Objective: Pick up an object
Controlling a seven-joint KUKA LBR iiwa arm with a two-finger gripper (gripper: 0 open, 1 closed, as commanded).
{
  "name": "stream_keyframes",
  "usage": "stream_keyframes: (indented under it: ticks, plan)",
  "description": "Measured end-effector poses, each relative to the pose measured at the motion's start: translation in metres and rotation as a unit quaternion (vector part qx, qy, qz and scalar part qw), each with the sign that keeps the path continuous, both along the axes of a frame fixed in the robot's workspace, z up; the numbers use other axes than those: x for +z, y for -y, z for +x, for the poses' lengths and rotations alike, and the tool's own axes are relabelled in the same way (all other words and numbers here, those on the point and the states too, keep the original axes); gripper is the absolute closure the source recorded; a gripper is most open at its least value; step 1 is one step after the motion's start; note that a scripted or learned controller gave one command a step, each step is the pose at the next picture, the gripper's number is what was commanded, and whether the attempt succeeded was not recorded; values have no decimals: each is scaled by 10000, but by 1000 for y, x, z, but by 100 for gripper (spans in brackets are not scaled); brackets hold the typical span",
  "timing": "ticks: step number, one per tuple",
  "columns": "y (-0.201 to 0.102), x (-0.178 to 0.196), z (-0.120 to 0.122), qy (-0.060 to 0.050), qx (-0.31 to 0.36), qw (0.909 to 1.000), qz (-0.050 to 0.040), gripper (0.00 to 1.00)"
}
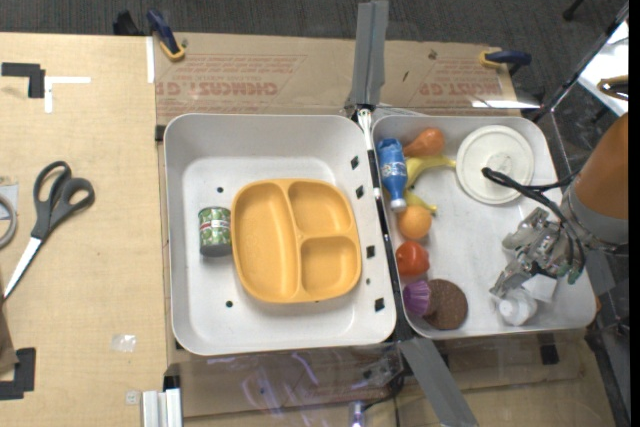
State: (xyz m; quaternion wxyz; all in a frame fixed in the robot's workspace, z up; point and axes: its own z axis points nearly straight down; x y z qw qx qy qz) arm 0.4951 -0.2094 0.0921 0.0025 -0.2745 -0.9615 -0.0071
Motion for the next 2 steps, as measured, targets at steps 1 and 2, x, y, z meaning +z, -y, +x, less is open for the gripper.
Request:
stream_keyframes:
  ticks: [1, 2]
  plan:
    - [-53, 0, -17, 7, 22, 10000, -70, 0]
    - [4, 95, 23, 17, -324, 9994, -83, 0]
